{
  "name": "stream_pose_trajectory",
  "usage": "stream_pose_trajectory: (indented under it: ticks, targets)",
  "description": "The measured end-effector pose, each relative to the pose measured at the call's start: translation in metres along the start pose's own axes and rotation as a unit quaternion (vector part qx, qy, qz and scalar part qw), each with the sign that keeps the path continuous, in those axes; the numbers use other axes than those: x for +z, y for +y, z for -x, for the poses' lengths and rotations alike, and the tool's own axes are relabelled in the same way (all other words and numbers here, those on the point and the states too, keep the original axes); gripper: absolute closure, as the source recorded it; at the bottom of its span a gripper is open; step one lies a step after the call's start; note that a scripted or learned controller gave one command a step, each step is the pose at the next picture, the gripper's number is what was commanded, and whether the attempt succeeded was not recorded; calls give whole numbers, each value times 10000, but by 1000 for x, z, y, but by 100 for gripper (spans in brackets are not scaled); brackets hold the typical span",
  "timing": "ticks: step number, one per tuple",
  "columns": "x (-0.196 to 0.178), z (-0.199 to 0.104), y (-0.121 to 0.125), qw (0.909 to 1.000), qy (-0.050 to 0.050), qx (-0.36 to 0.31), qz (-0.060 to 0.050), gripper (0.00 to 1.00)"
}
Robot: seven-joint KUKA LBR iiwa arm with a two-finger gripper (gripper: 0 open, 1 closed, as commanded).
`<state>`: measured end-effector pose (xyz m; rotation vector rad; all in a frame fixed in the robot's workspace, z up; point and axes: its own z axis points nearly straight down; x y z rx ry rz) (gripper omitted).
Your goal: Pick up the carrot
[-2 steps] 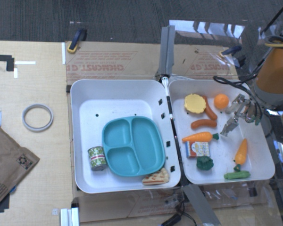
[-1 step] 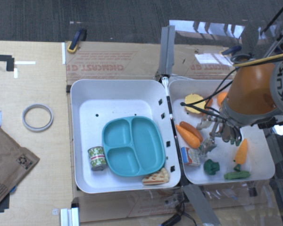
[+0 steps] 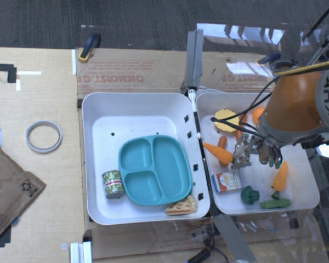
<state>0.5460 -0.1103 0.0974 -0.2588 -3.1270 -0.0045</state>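
The carrot [image 3: 217, 152] lies in the right bin [image 3: 310, 193], near its left wall, tip pointing left, just left of the gripper [image 3: 242, 159] and touching or nearly touching it. The fingers point down at the bin floor; whether they are spread or pressed together cannot be told, since they blur into the items beneath. The arm [image 3: 296, 106] reaches in from the right, its orange band bulking over the bin's far right part and hiding the items under it. A second orange piece [image 3: 280, 177] lies right of the gripper. The left bin [image 3: 93, 147] holds a teal divided plate [image 3: 153, 169].
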Motion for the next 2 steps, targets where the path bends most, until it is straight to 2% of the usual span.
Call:
stream_pose_trajectory:
  ticks: [1,2]
  targets:
    - [5,-44,5,9806,-56,1957,-17,100]
    - [-92,29,83,9491,-14,3149,-19,100]
